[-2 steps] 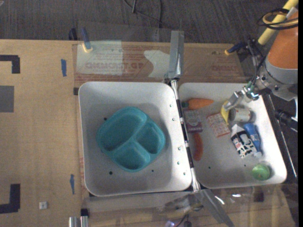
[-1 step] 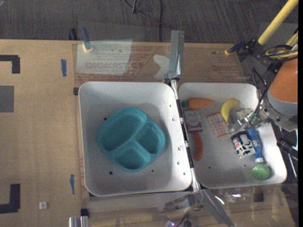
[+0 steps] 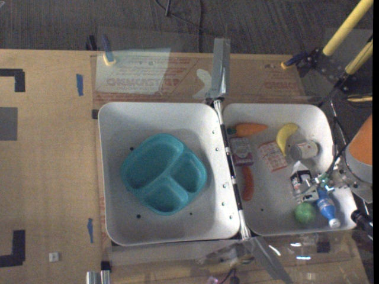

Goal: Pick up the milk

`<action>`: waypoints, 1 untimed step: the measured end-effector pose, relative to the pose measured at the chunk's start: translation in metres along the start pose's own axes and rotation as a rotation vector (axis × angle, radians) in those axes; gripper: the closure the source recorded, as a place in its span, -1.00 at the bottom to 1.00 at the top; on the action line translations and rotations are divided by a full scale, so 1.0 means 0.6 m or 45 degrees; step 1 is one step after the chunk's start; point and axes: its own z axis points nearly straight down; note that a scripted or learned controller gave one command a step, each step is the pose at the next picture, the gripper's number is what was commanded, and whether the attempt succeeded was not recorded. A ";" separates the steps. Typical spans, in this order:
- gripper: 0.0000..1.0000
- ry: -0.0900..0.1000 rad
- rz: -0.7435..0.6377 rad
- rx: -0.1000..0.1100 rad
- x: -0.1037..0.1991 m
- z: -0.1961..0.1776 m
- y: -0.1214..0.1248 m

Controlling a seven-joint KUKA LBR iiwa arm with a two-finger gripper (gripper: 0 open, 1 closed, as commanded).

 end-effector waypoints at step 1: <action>-1.00 -0.007 0.380 0.010 -0.045 -0.054 0.198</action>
